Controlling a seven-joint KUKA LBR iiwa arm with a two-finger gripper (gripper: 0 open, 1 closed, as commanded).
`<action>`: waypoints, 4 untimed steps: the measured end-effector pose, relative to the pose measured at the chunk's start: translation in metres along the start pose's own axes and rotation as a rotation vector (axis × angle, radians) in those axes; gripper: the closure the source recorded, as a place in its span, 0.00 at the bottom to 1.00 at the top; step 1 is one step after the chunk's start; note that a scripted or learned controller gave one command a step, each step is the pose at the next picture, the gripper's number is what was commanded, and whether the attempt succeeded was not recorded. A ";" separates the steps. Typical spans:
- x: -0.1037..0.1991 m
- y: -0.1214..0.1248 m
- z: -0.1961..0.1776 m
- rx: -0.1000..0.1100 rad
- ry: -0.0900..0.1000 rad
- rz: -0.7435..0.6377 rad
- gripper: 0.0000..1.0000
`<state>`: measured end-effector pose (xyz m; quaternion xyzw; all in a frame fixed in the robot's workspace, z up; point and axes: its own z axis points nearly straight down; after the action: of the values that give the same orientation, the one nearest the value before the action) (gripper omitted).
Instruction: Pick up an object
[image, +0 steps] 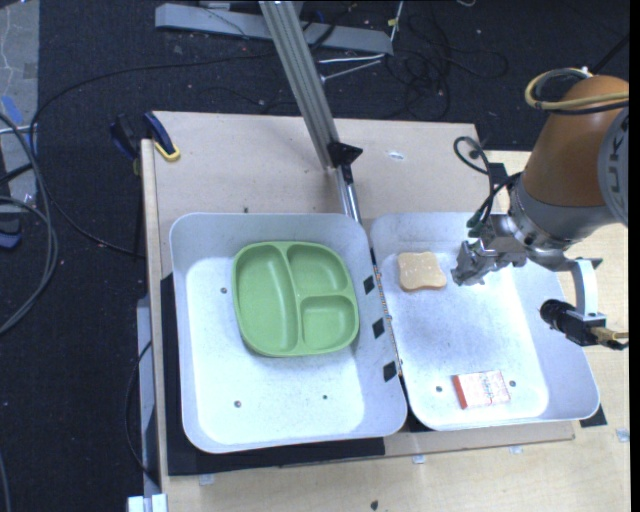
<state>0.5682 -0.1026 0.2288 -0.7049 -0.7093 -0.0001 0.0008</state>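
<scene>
Apparently the nearest candidate for picking was the slice of toast, which lay flat on the floor of the right bin, just beside the gripper on its left in the picture. It was not between anything and did not seem to be touched. A second candidate, the small red and white packet, lay flat in the same bin, well apart from the gripper, toward the near edge. The green divided plate rested in the left bin, far on the other side of the toast; its three compartments faced up.

Probably the loose things lay flat and apart so that a grasp from above could reach each one alone. The gripper was low over the bin floor, close to the toast's right edge. Whether the claw was apart or together could not be told, because it looked dark and small from this angle.

The arm came in from the right of the picture, its orange band above the wrist, and the wrist bent down and leftward toward the toast. By judgement, the pick was not yet done, and a small shift toward the toast would be needed.
</scene>
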 end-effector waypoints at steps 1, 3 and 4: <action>0.050 -0.006 0.010 0.001 0.000 0.000 1.00; 0.155 -0.015 -0.012 -0.003 0.000 -0.002 1.00; 0.200 -0.017 -0.007 -0.001 -0.001 -0.001 1.00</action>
<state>0.5496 0.0977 0.2361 -0.7045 -0.7097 -0.0001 0.0003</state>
